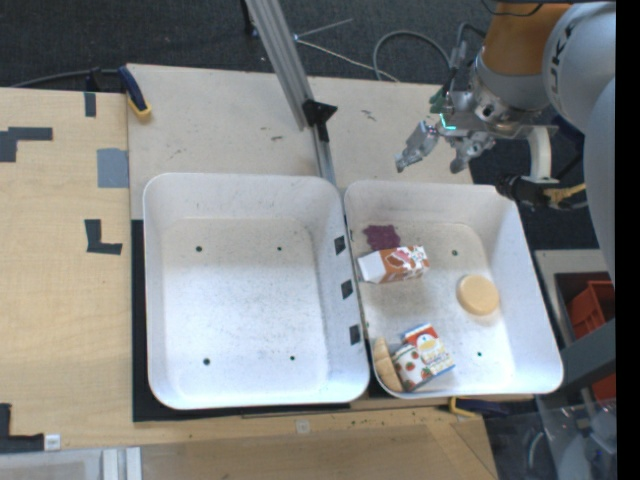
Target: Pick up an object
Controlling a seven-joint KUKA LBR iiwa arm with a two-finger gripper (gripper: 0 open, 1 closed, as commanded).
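Evidently nothing has been picked up: the tool (437, 154) is seen spread and bare above the right bin's (525, 253) far rim, while the small carton (397, 264) lies inside, ungrasped.

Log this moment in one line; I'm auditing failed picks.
phase: approach | end effector: above right bin's far rim, holding nothing | in bin: two cartons, yellow disc

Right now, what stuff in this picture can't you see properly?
- The arm: cut off by the camera view's top and right edges.
- The tool: too small and blurry to make out its tips.
- The printing on the two cartons: too small to read.
- The dark purple thing: too blurry to identify.
- The brown piece: partly hidden behind the lower carton.
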